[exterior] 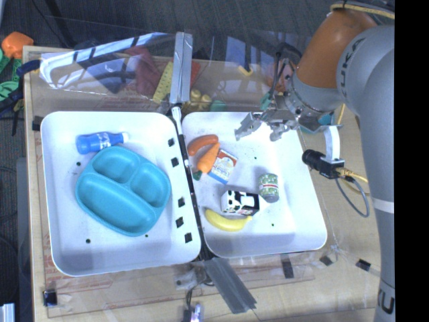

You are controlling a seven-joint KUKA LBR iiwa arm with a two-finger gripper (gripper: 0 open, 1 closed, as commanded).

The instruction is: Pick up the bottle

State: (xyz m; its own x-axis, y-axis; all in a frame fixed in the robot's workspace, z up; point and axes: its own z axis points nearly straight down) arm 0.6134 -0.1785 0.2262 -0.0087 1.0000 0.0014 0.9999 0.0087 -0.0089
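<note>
The blue bottle (99, 141) lies on its side in the left bin (53, 180), near its back edge, just above the blue divided tray (124, 190). My gripper (261, 129) hovers over the back of the right bin (305, 200), far to the right of the bottle. Its two fingers stand apart with nothing between them.
The right bin holds a hot dog (203, 143), a carrot (206, 159), a small carton (223, 166), a green can (269, 187), a black-and-white toy (240, 203) and a banana (224, 221). A clear plastic sheet (134, 66) lies behind the bins.
</note>
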